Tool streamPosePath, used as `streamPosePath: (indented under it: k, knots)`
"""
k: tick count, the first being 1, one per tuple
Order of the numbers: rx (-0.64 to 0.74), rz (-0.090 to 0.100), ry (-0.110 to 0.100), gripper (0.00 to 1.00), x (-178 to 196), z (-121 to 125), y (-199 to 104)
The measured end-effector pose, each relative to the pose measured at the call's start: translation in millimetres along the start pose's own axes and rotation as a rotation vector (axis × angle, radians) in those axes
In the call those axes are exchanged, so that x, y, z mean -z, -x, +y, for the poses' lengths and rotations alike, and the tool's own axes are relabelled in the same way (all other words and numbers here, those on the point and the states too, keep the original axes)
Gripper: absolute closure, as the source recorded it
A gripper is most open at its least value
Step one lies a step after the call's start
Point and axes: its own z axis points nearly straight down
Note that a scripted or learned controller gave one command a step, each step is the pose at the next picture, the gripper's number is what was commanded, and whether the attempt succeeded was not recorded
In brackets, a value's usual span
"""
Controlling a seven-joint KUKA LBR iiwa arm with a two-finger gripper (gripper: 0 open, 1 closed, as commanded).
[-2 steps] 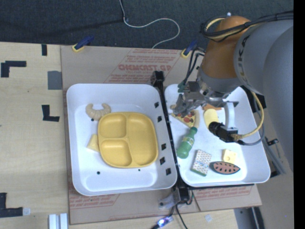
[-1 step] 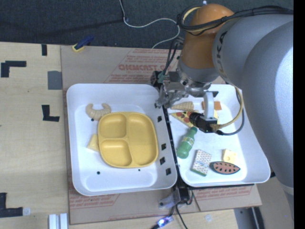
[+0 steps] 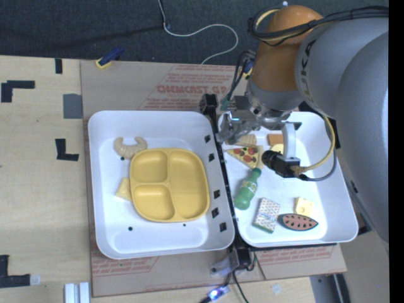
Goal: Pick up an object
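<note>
Plate (image 3: pixel 169 185) in L bin (image 3: pixel 101 169), bottle (image 3: pixel 247 189) in R bin (image 3: pixel 334 223)

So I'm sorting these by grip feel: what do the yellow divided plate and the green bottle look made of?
The yellow divided plate looks like moulded plastic: one even colour, matte, with soft rounded ridges between compartments. The green bottle also looks like plastic, probably a toy: smooth, slightly glossy, uniform green. Neither is certain from this view.

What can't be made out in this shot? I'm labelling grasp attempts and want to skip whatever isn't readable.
- Gripper: in the camera view the wrist covers its fingers, so open or shut is unreadable.
- Right bin: its far corner lies under the arm.
- Orange piece: partly hidden by the wrist; what it is stays unclear.
- Yellow wedge: tucked under the yellow divided plate.
- Patterned packet: print too small to read.
</note>
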Motion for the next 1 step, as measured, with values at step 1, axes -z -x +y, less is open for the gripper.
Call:
streamPosePath:
  k: [1]
  knots:
    - [0.0,-0.002,-0.001,1.0,-17.5,8.8,-6.7]
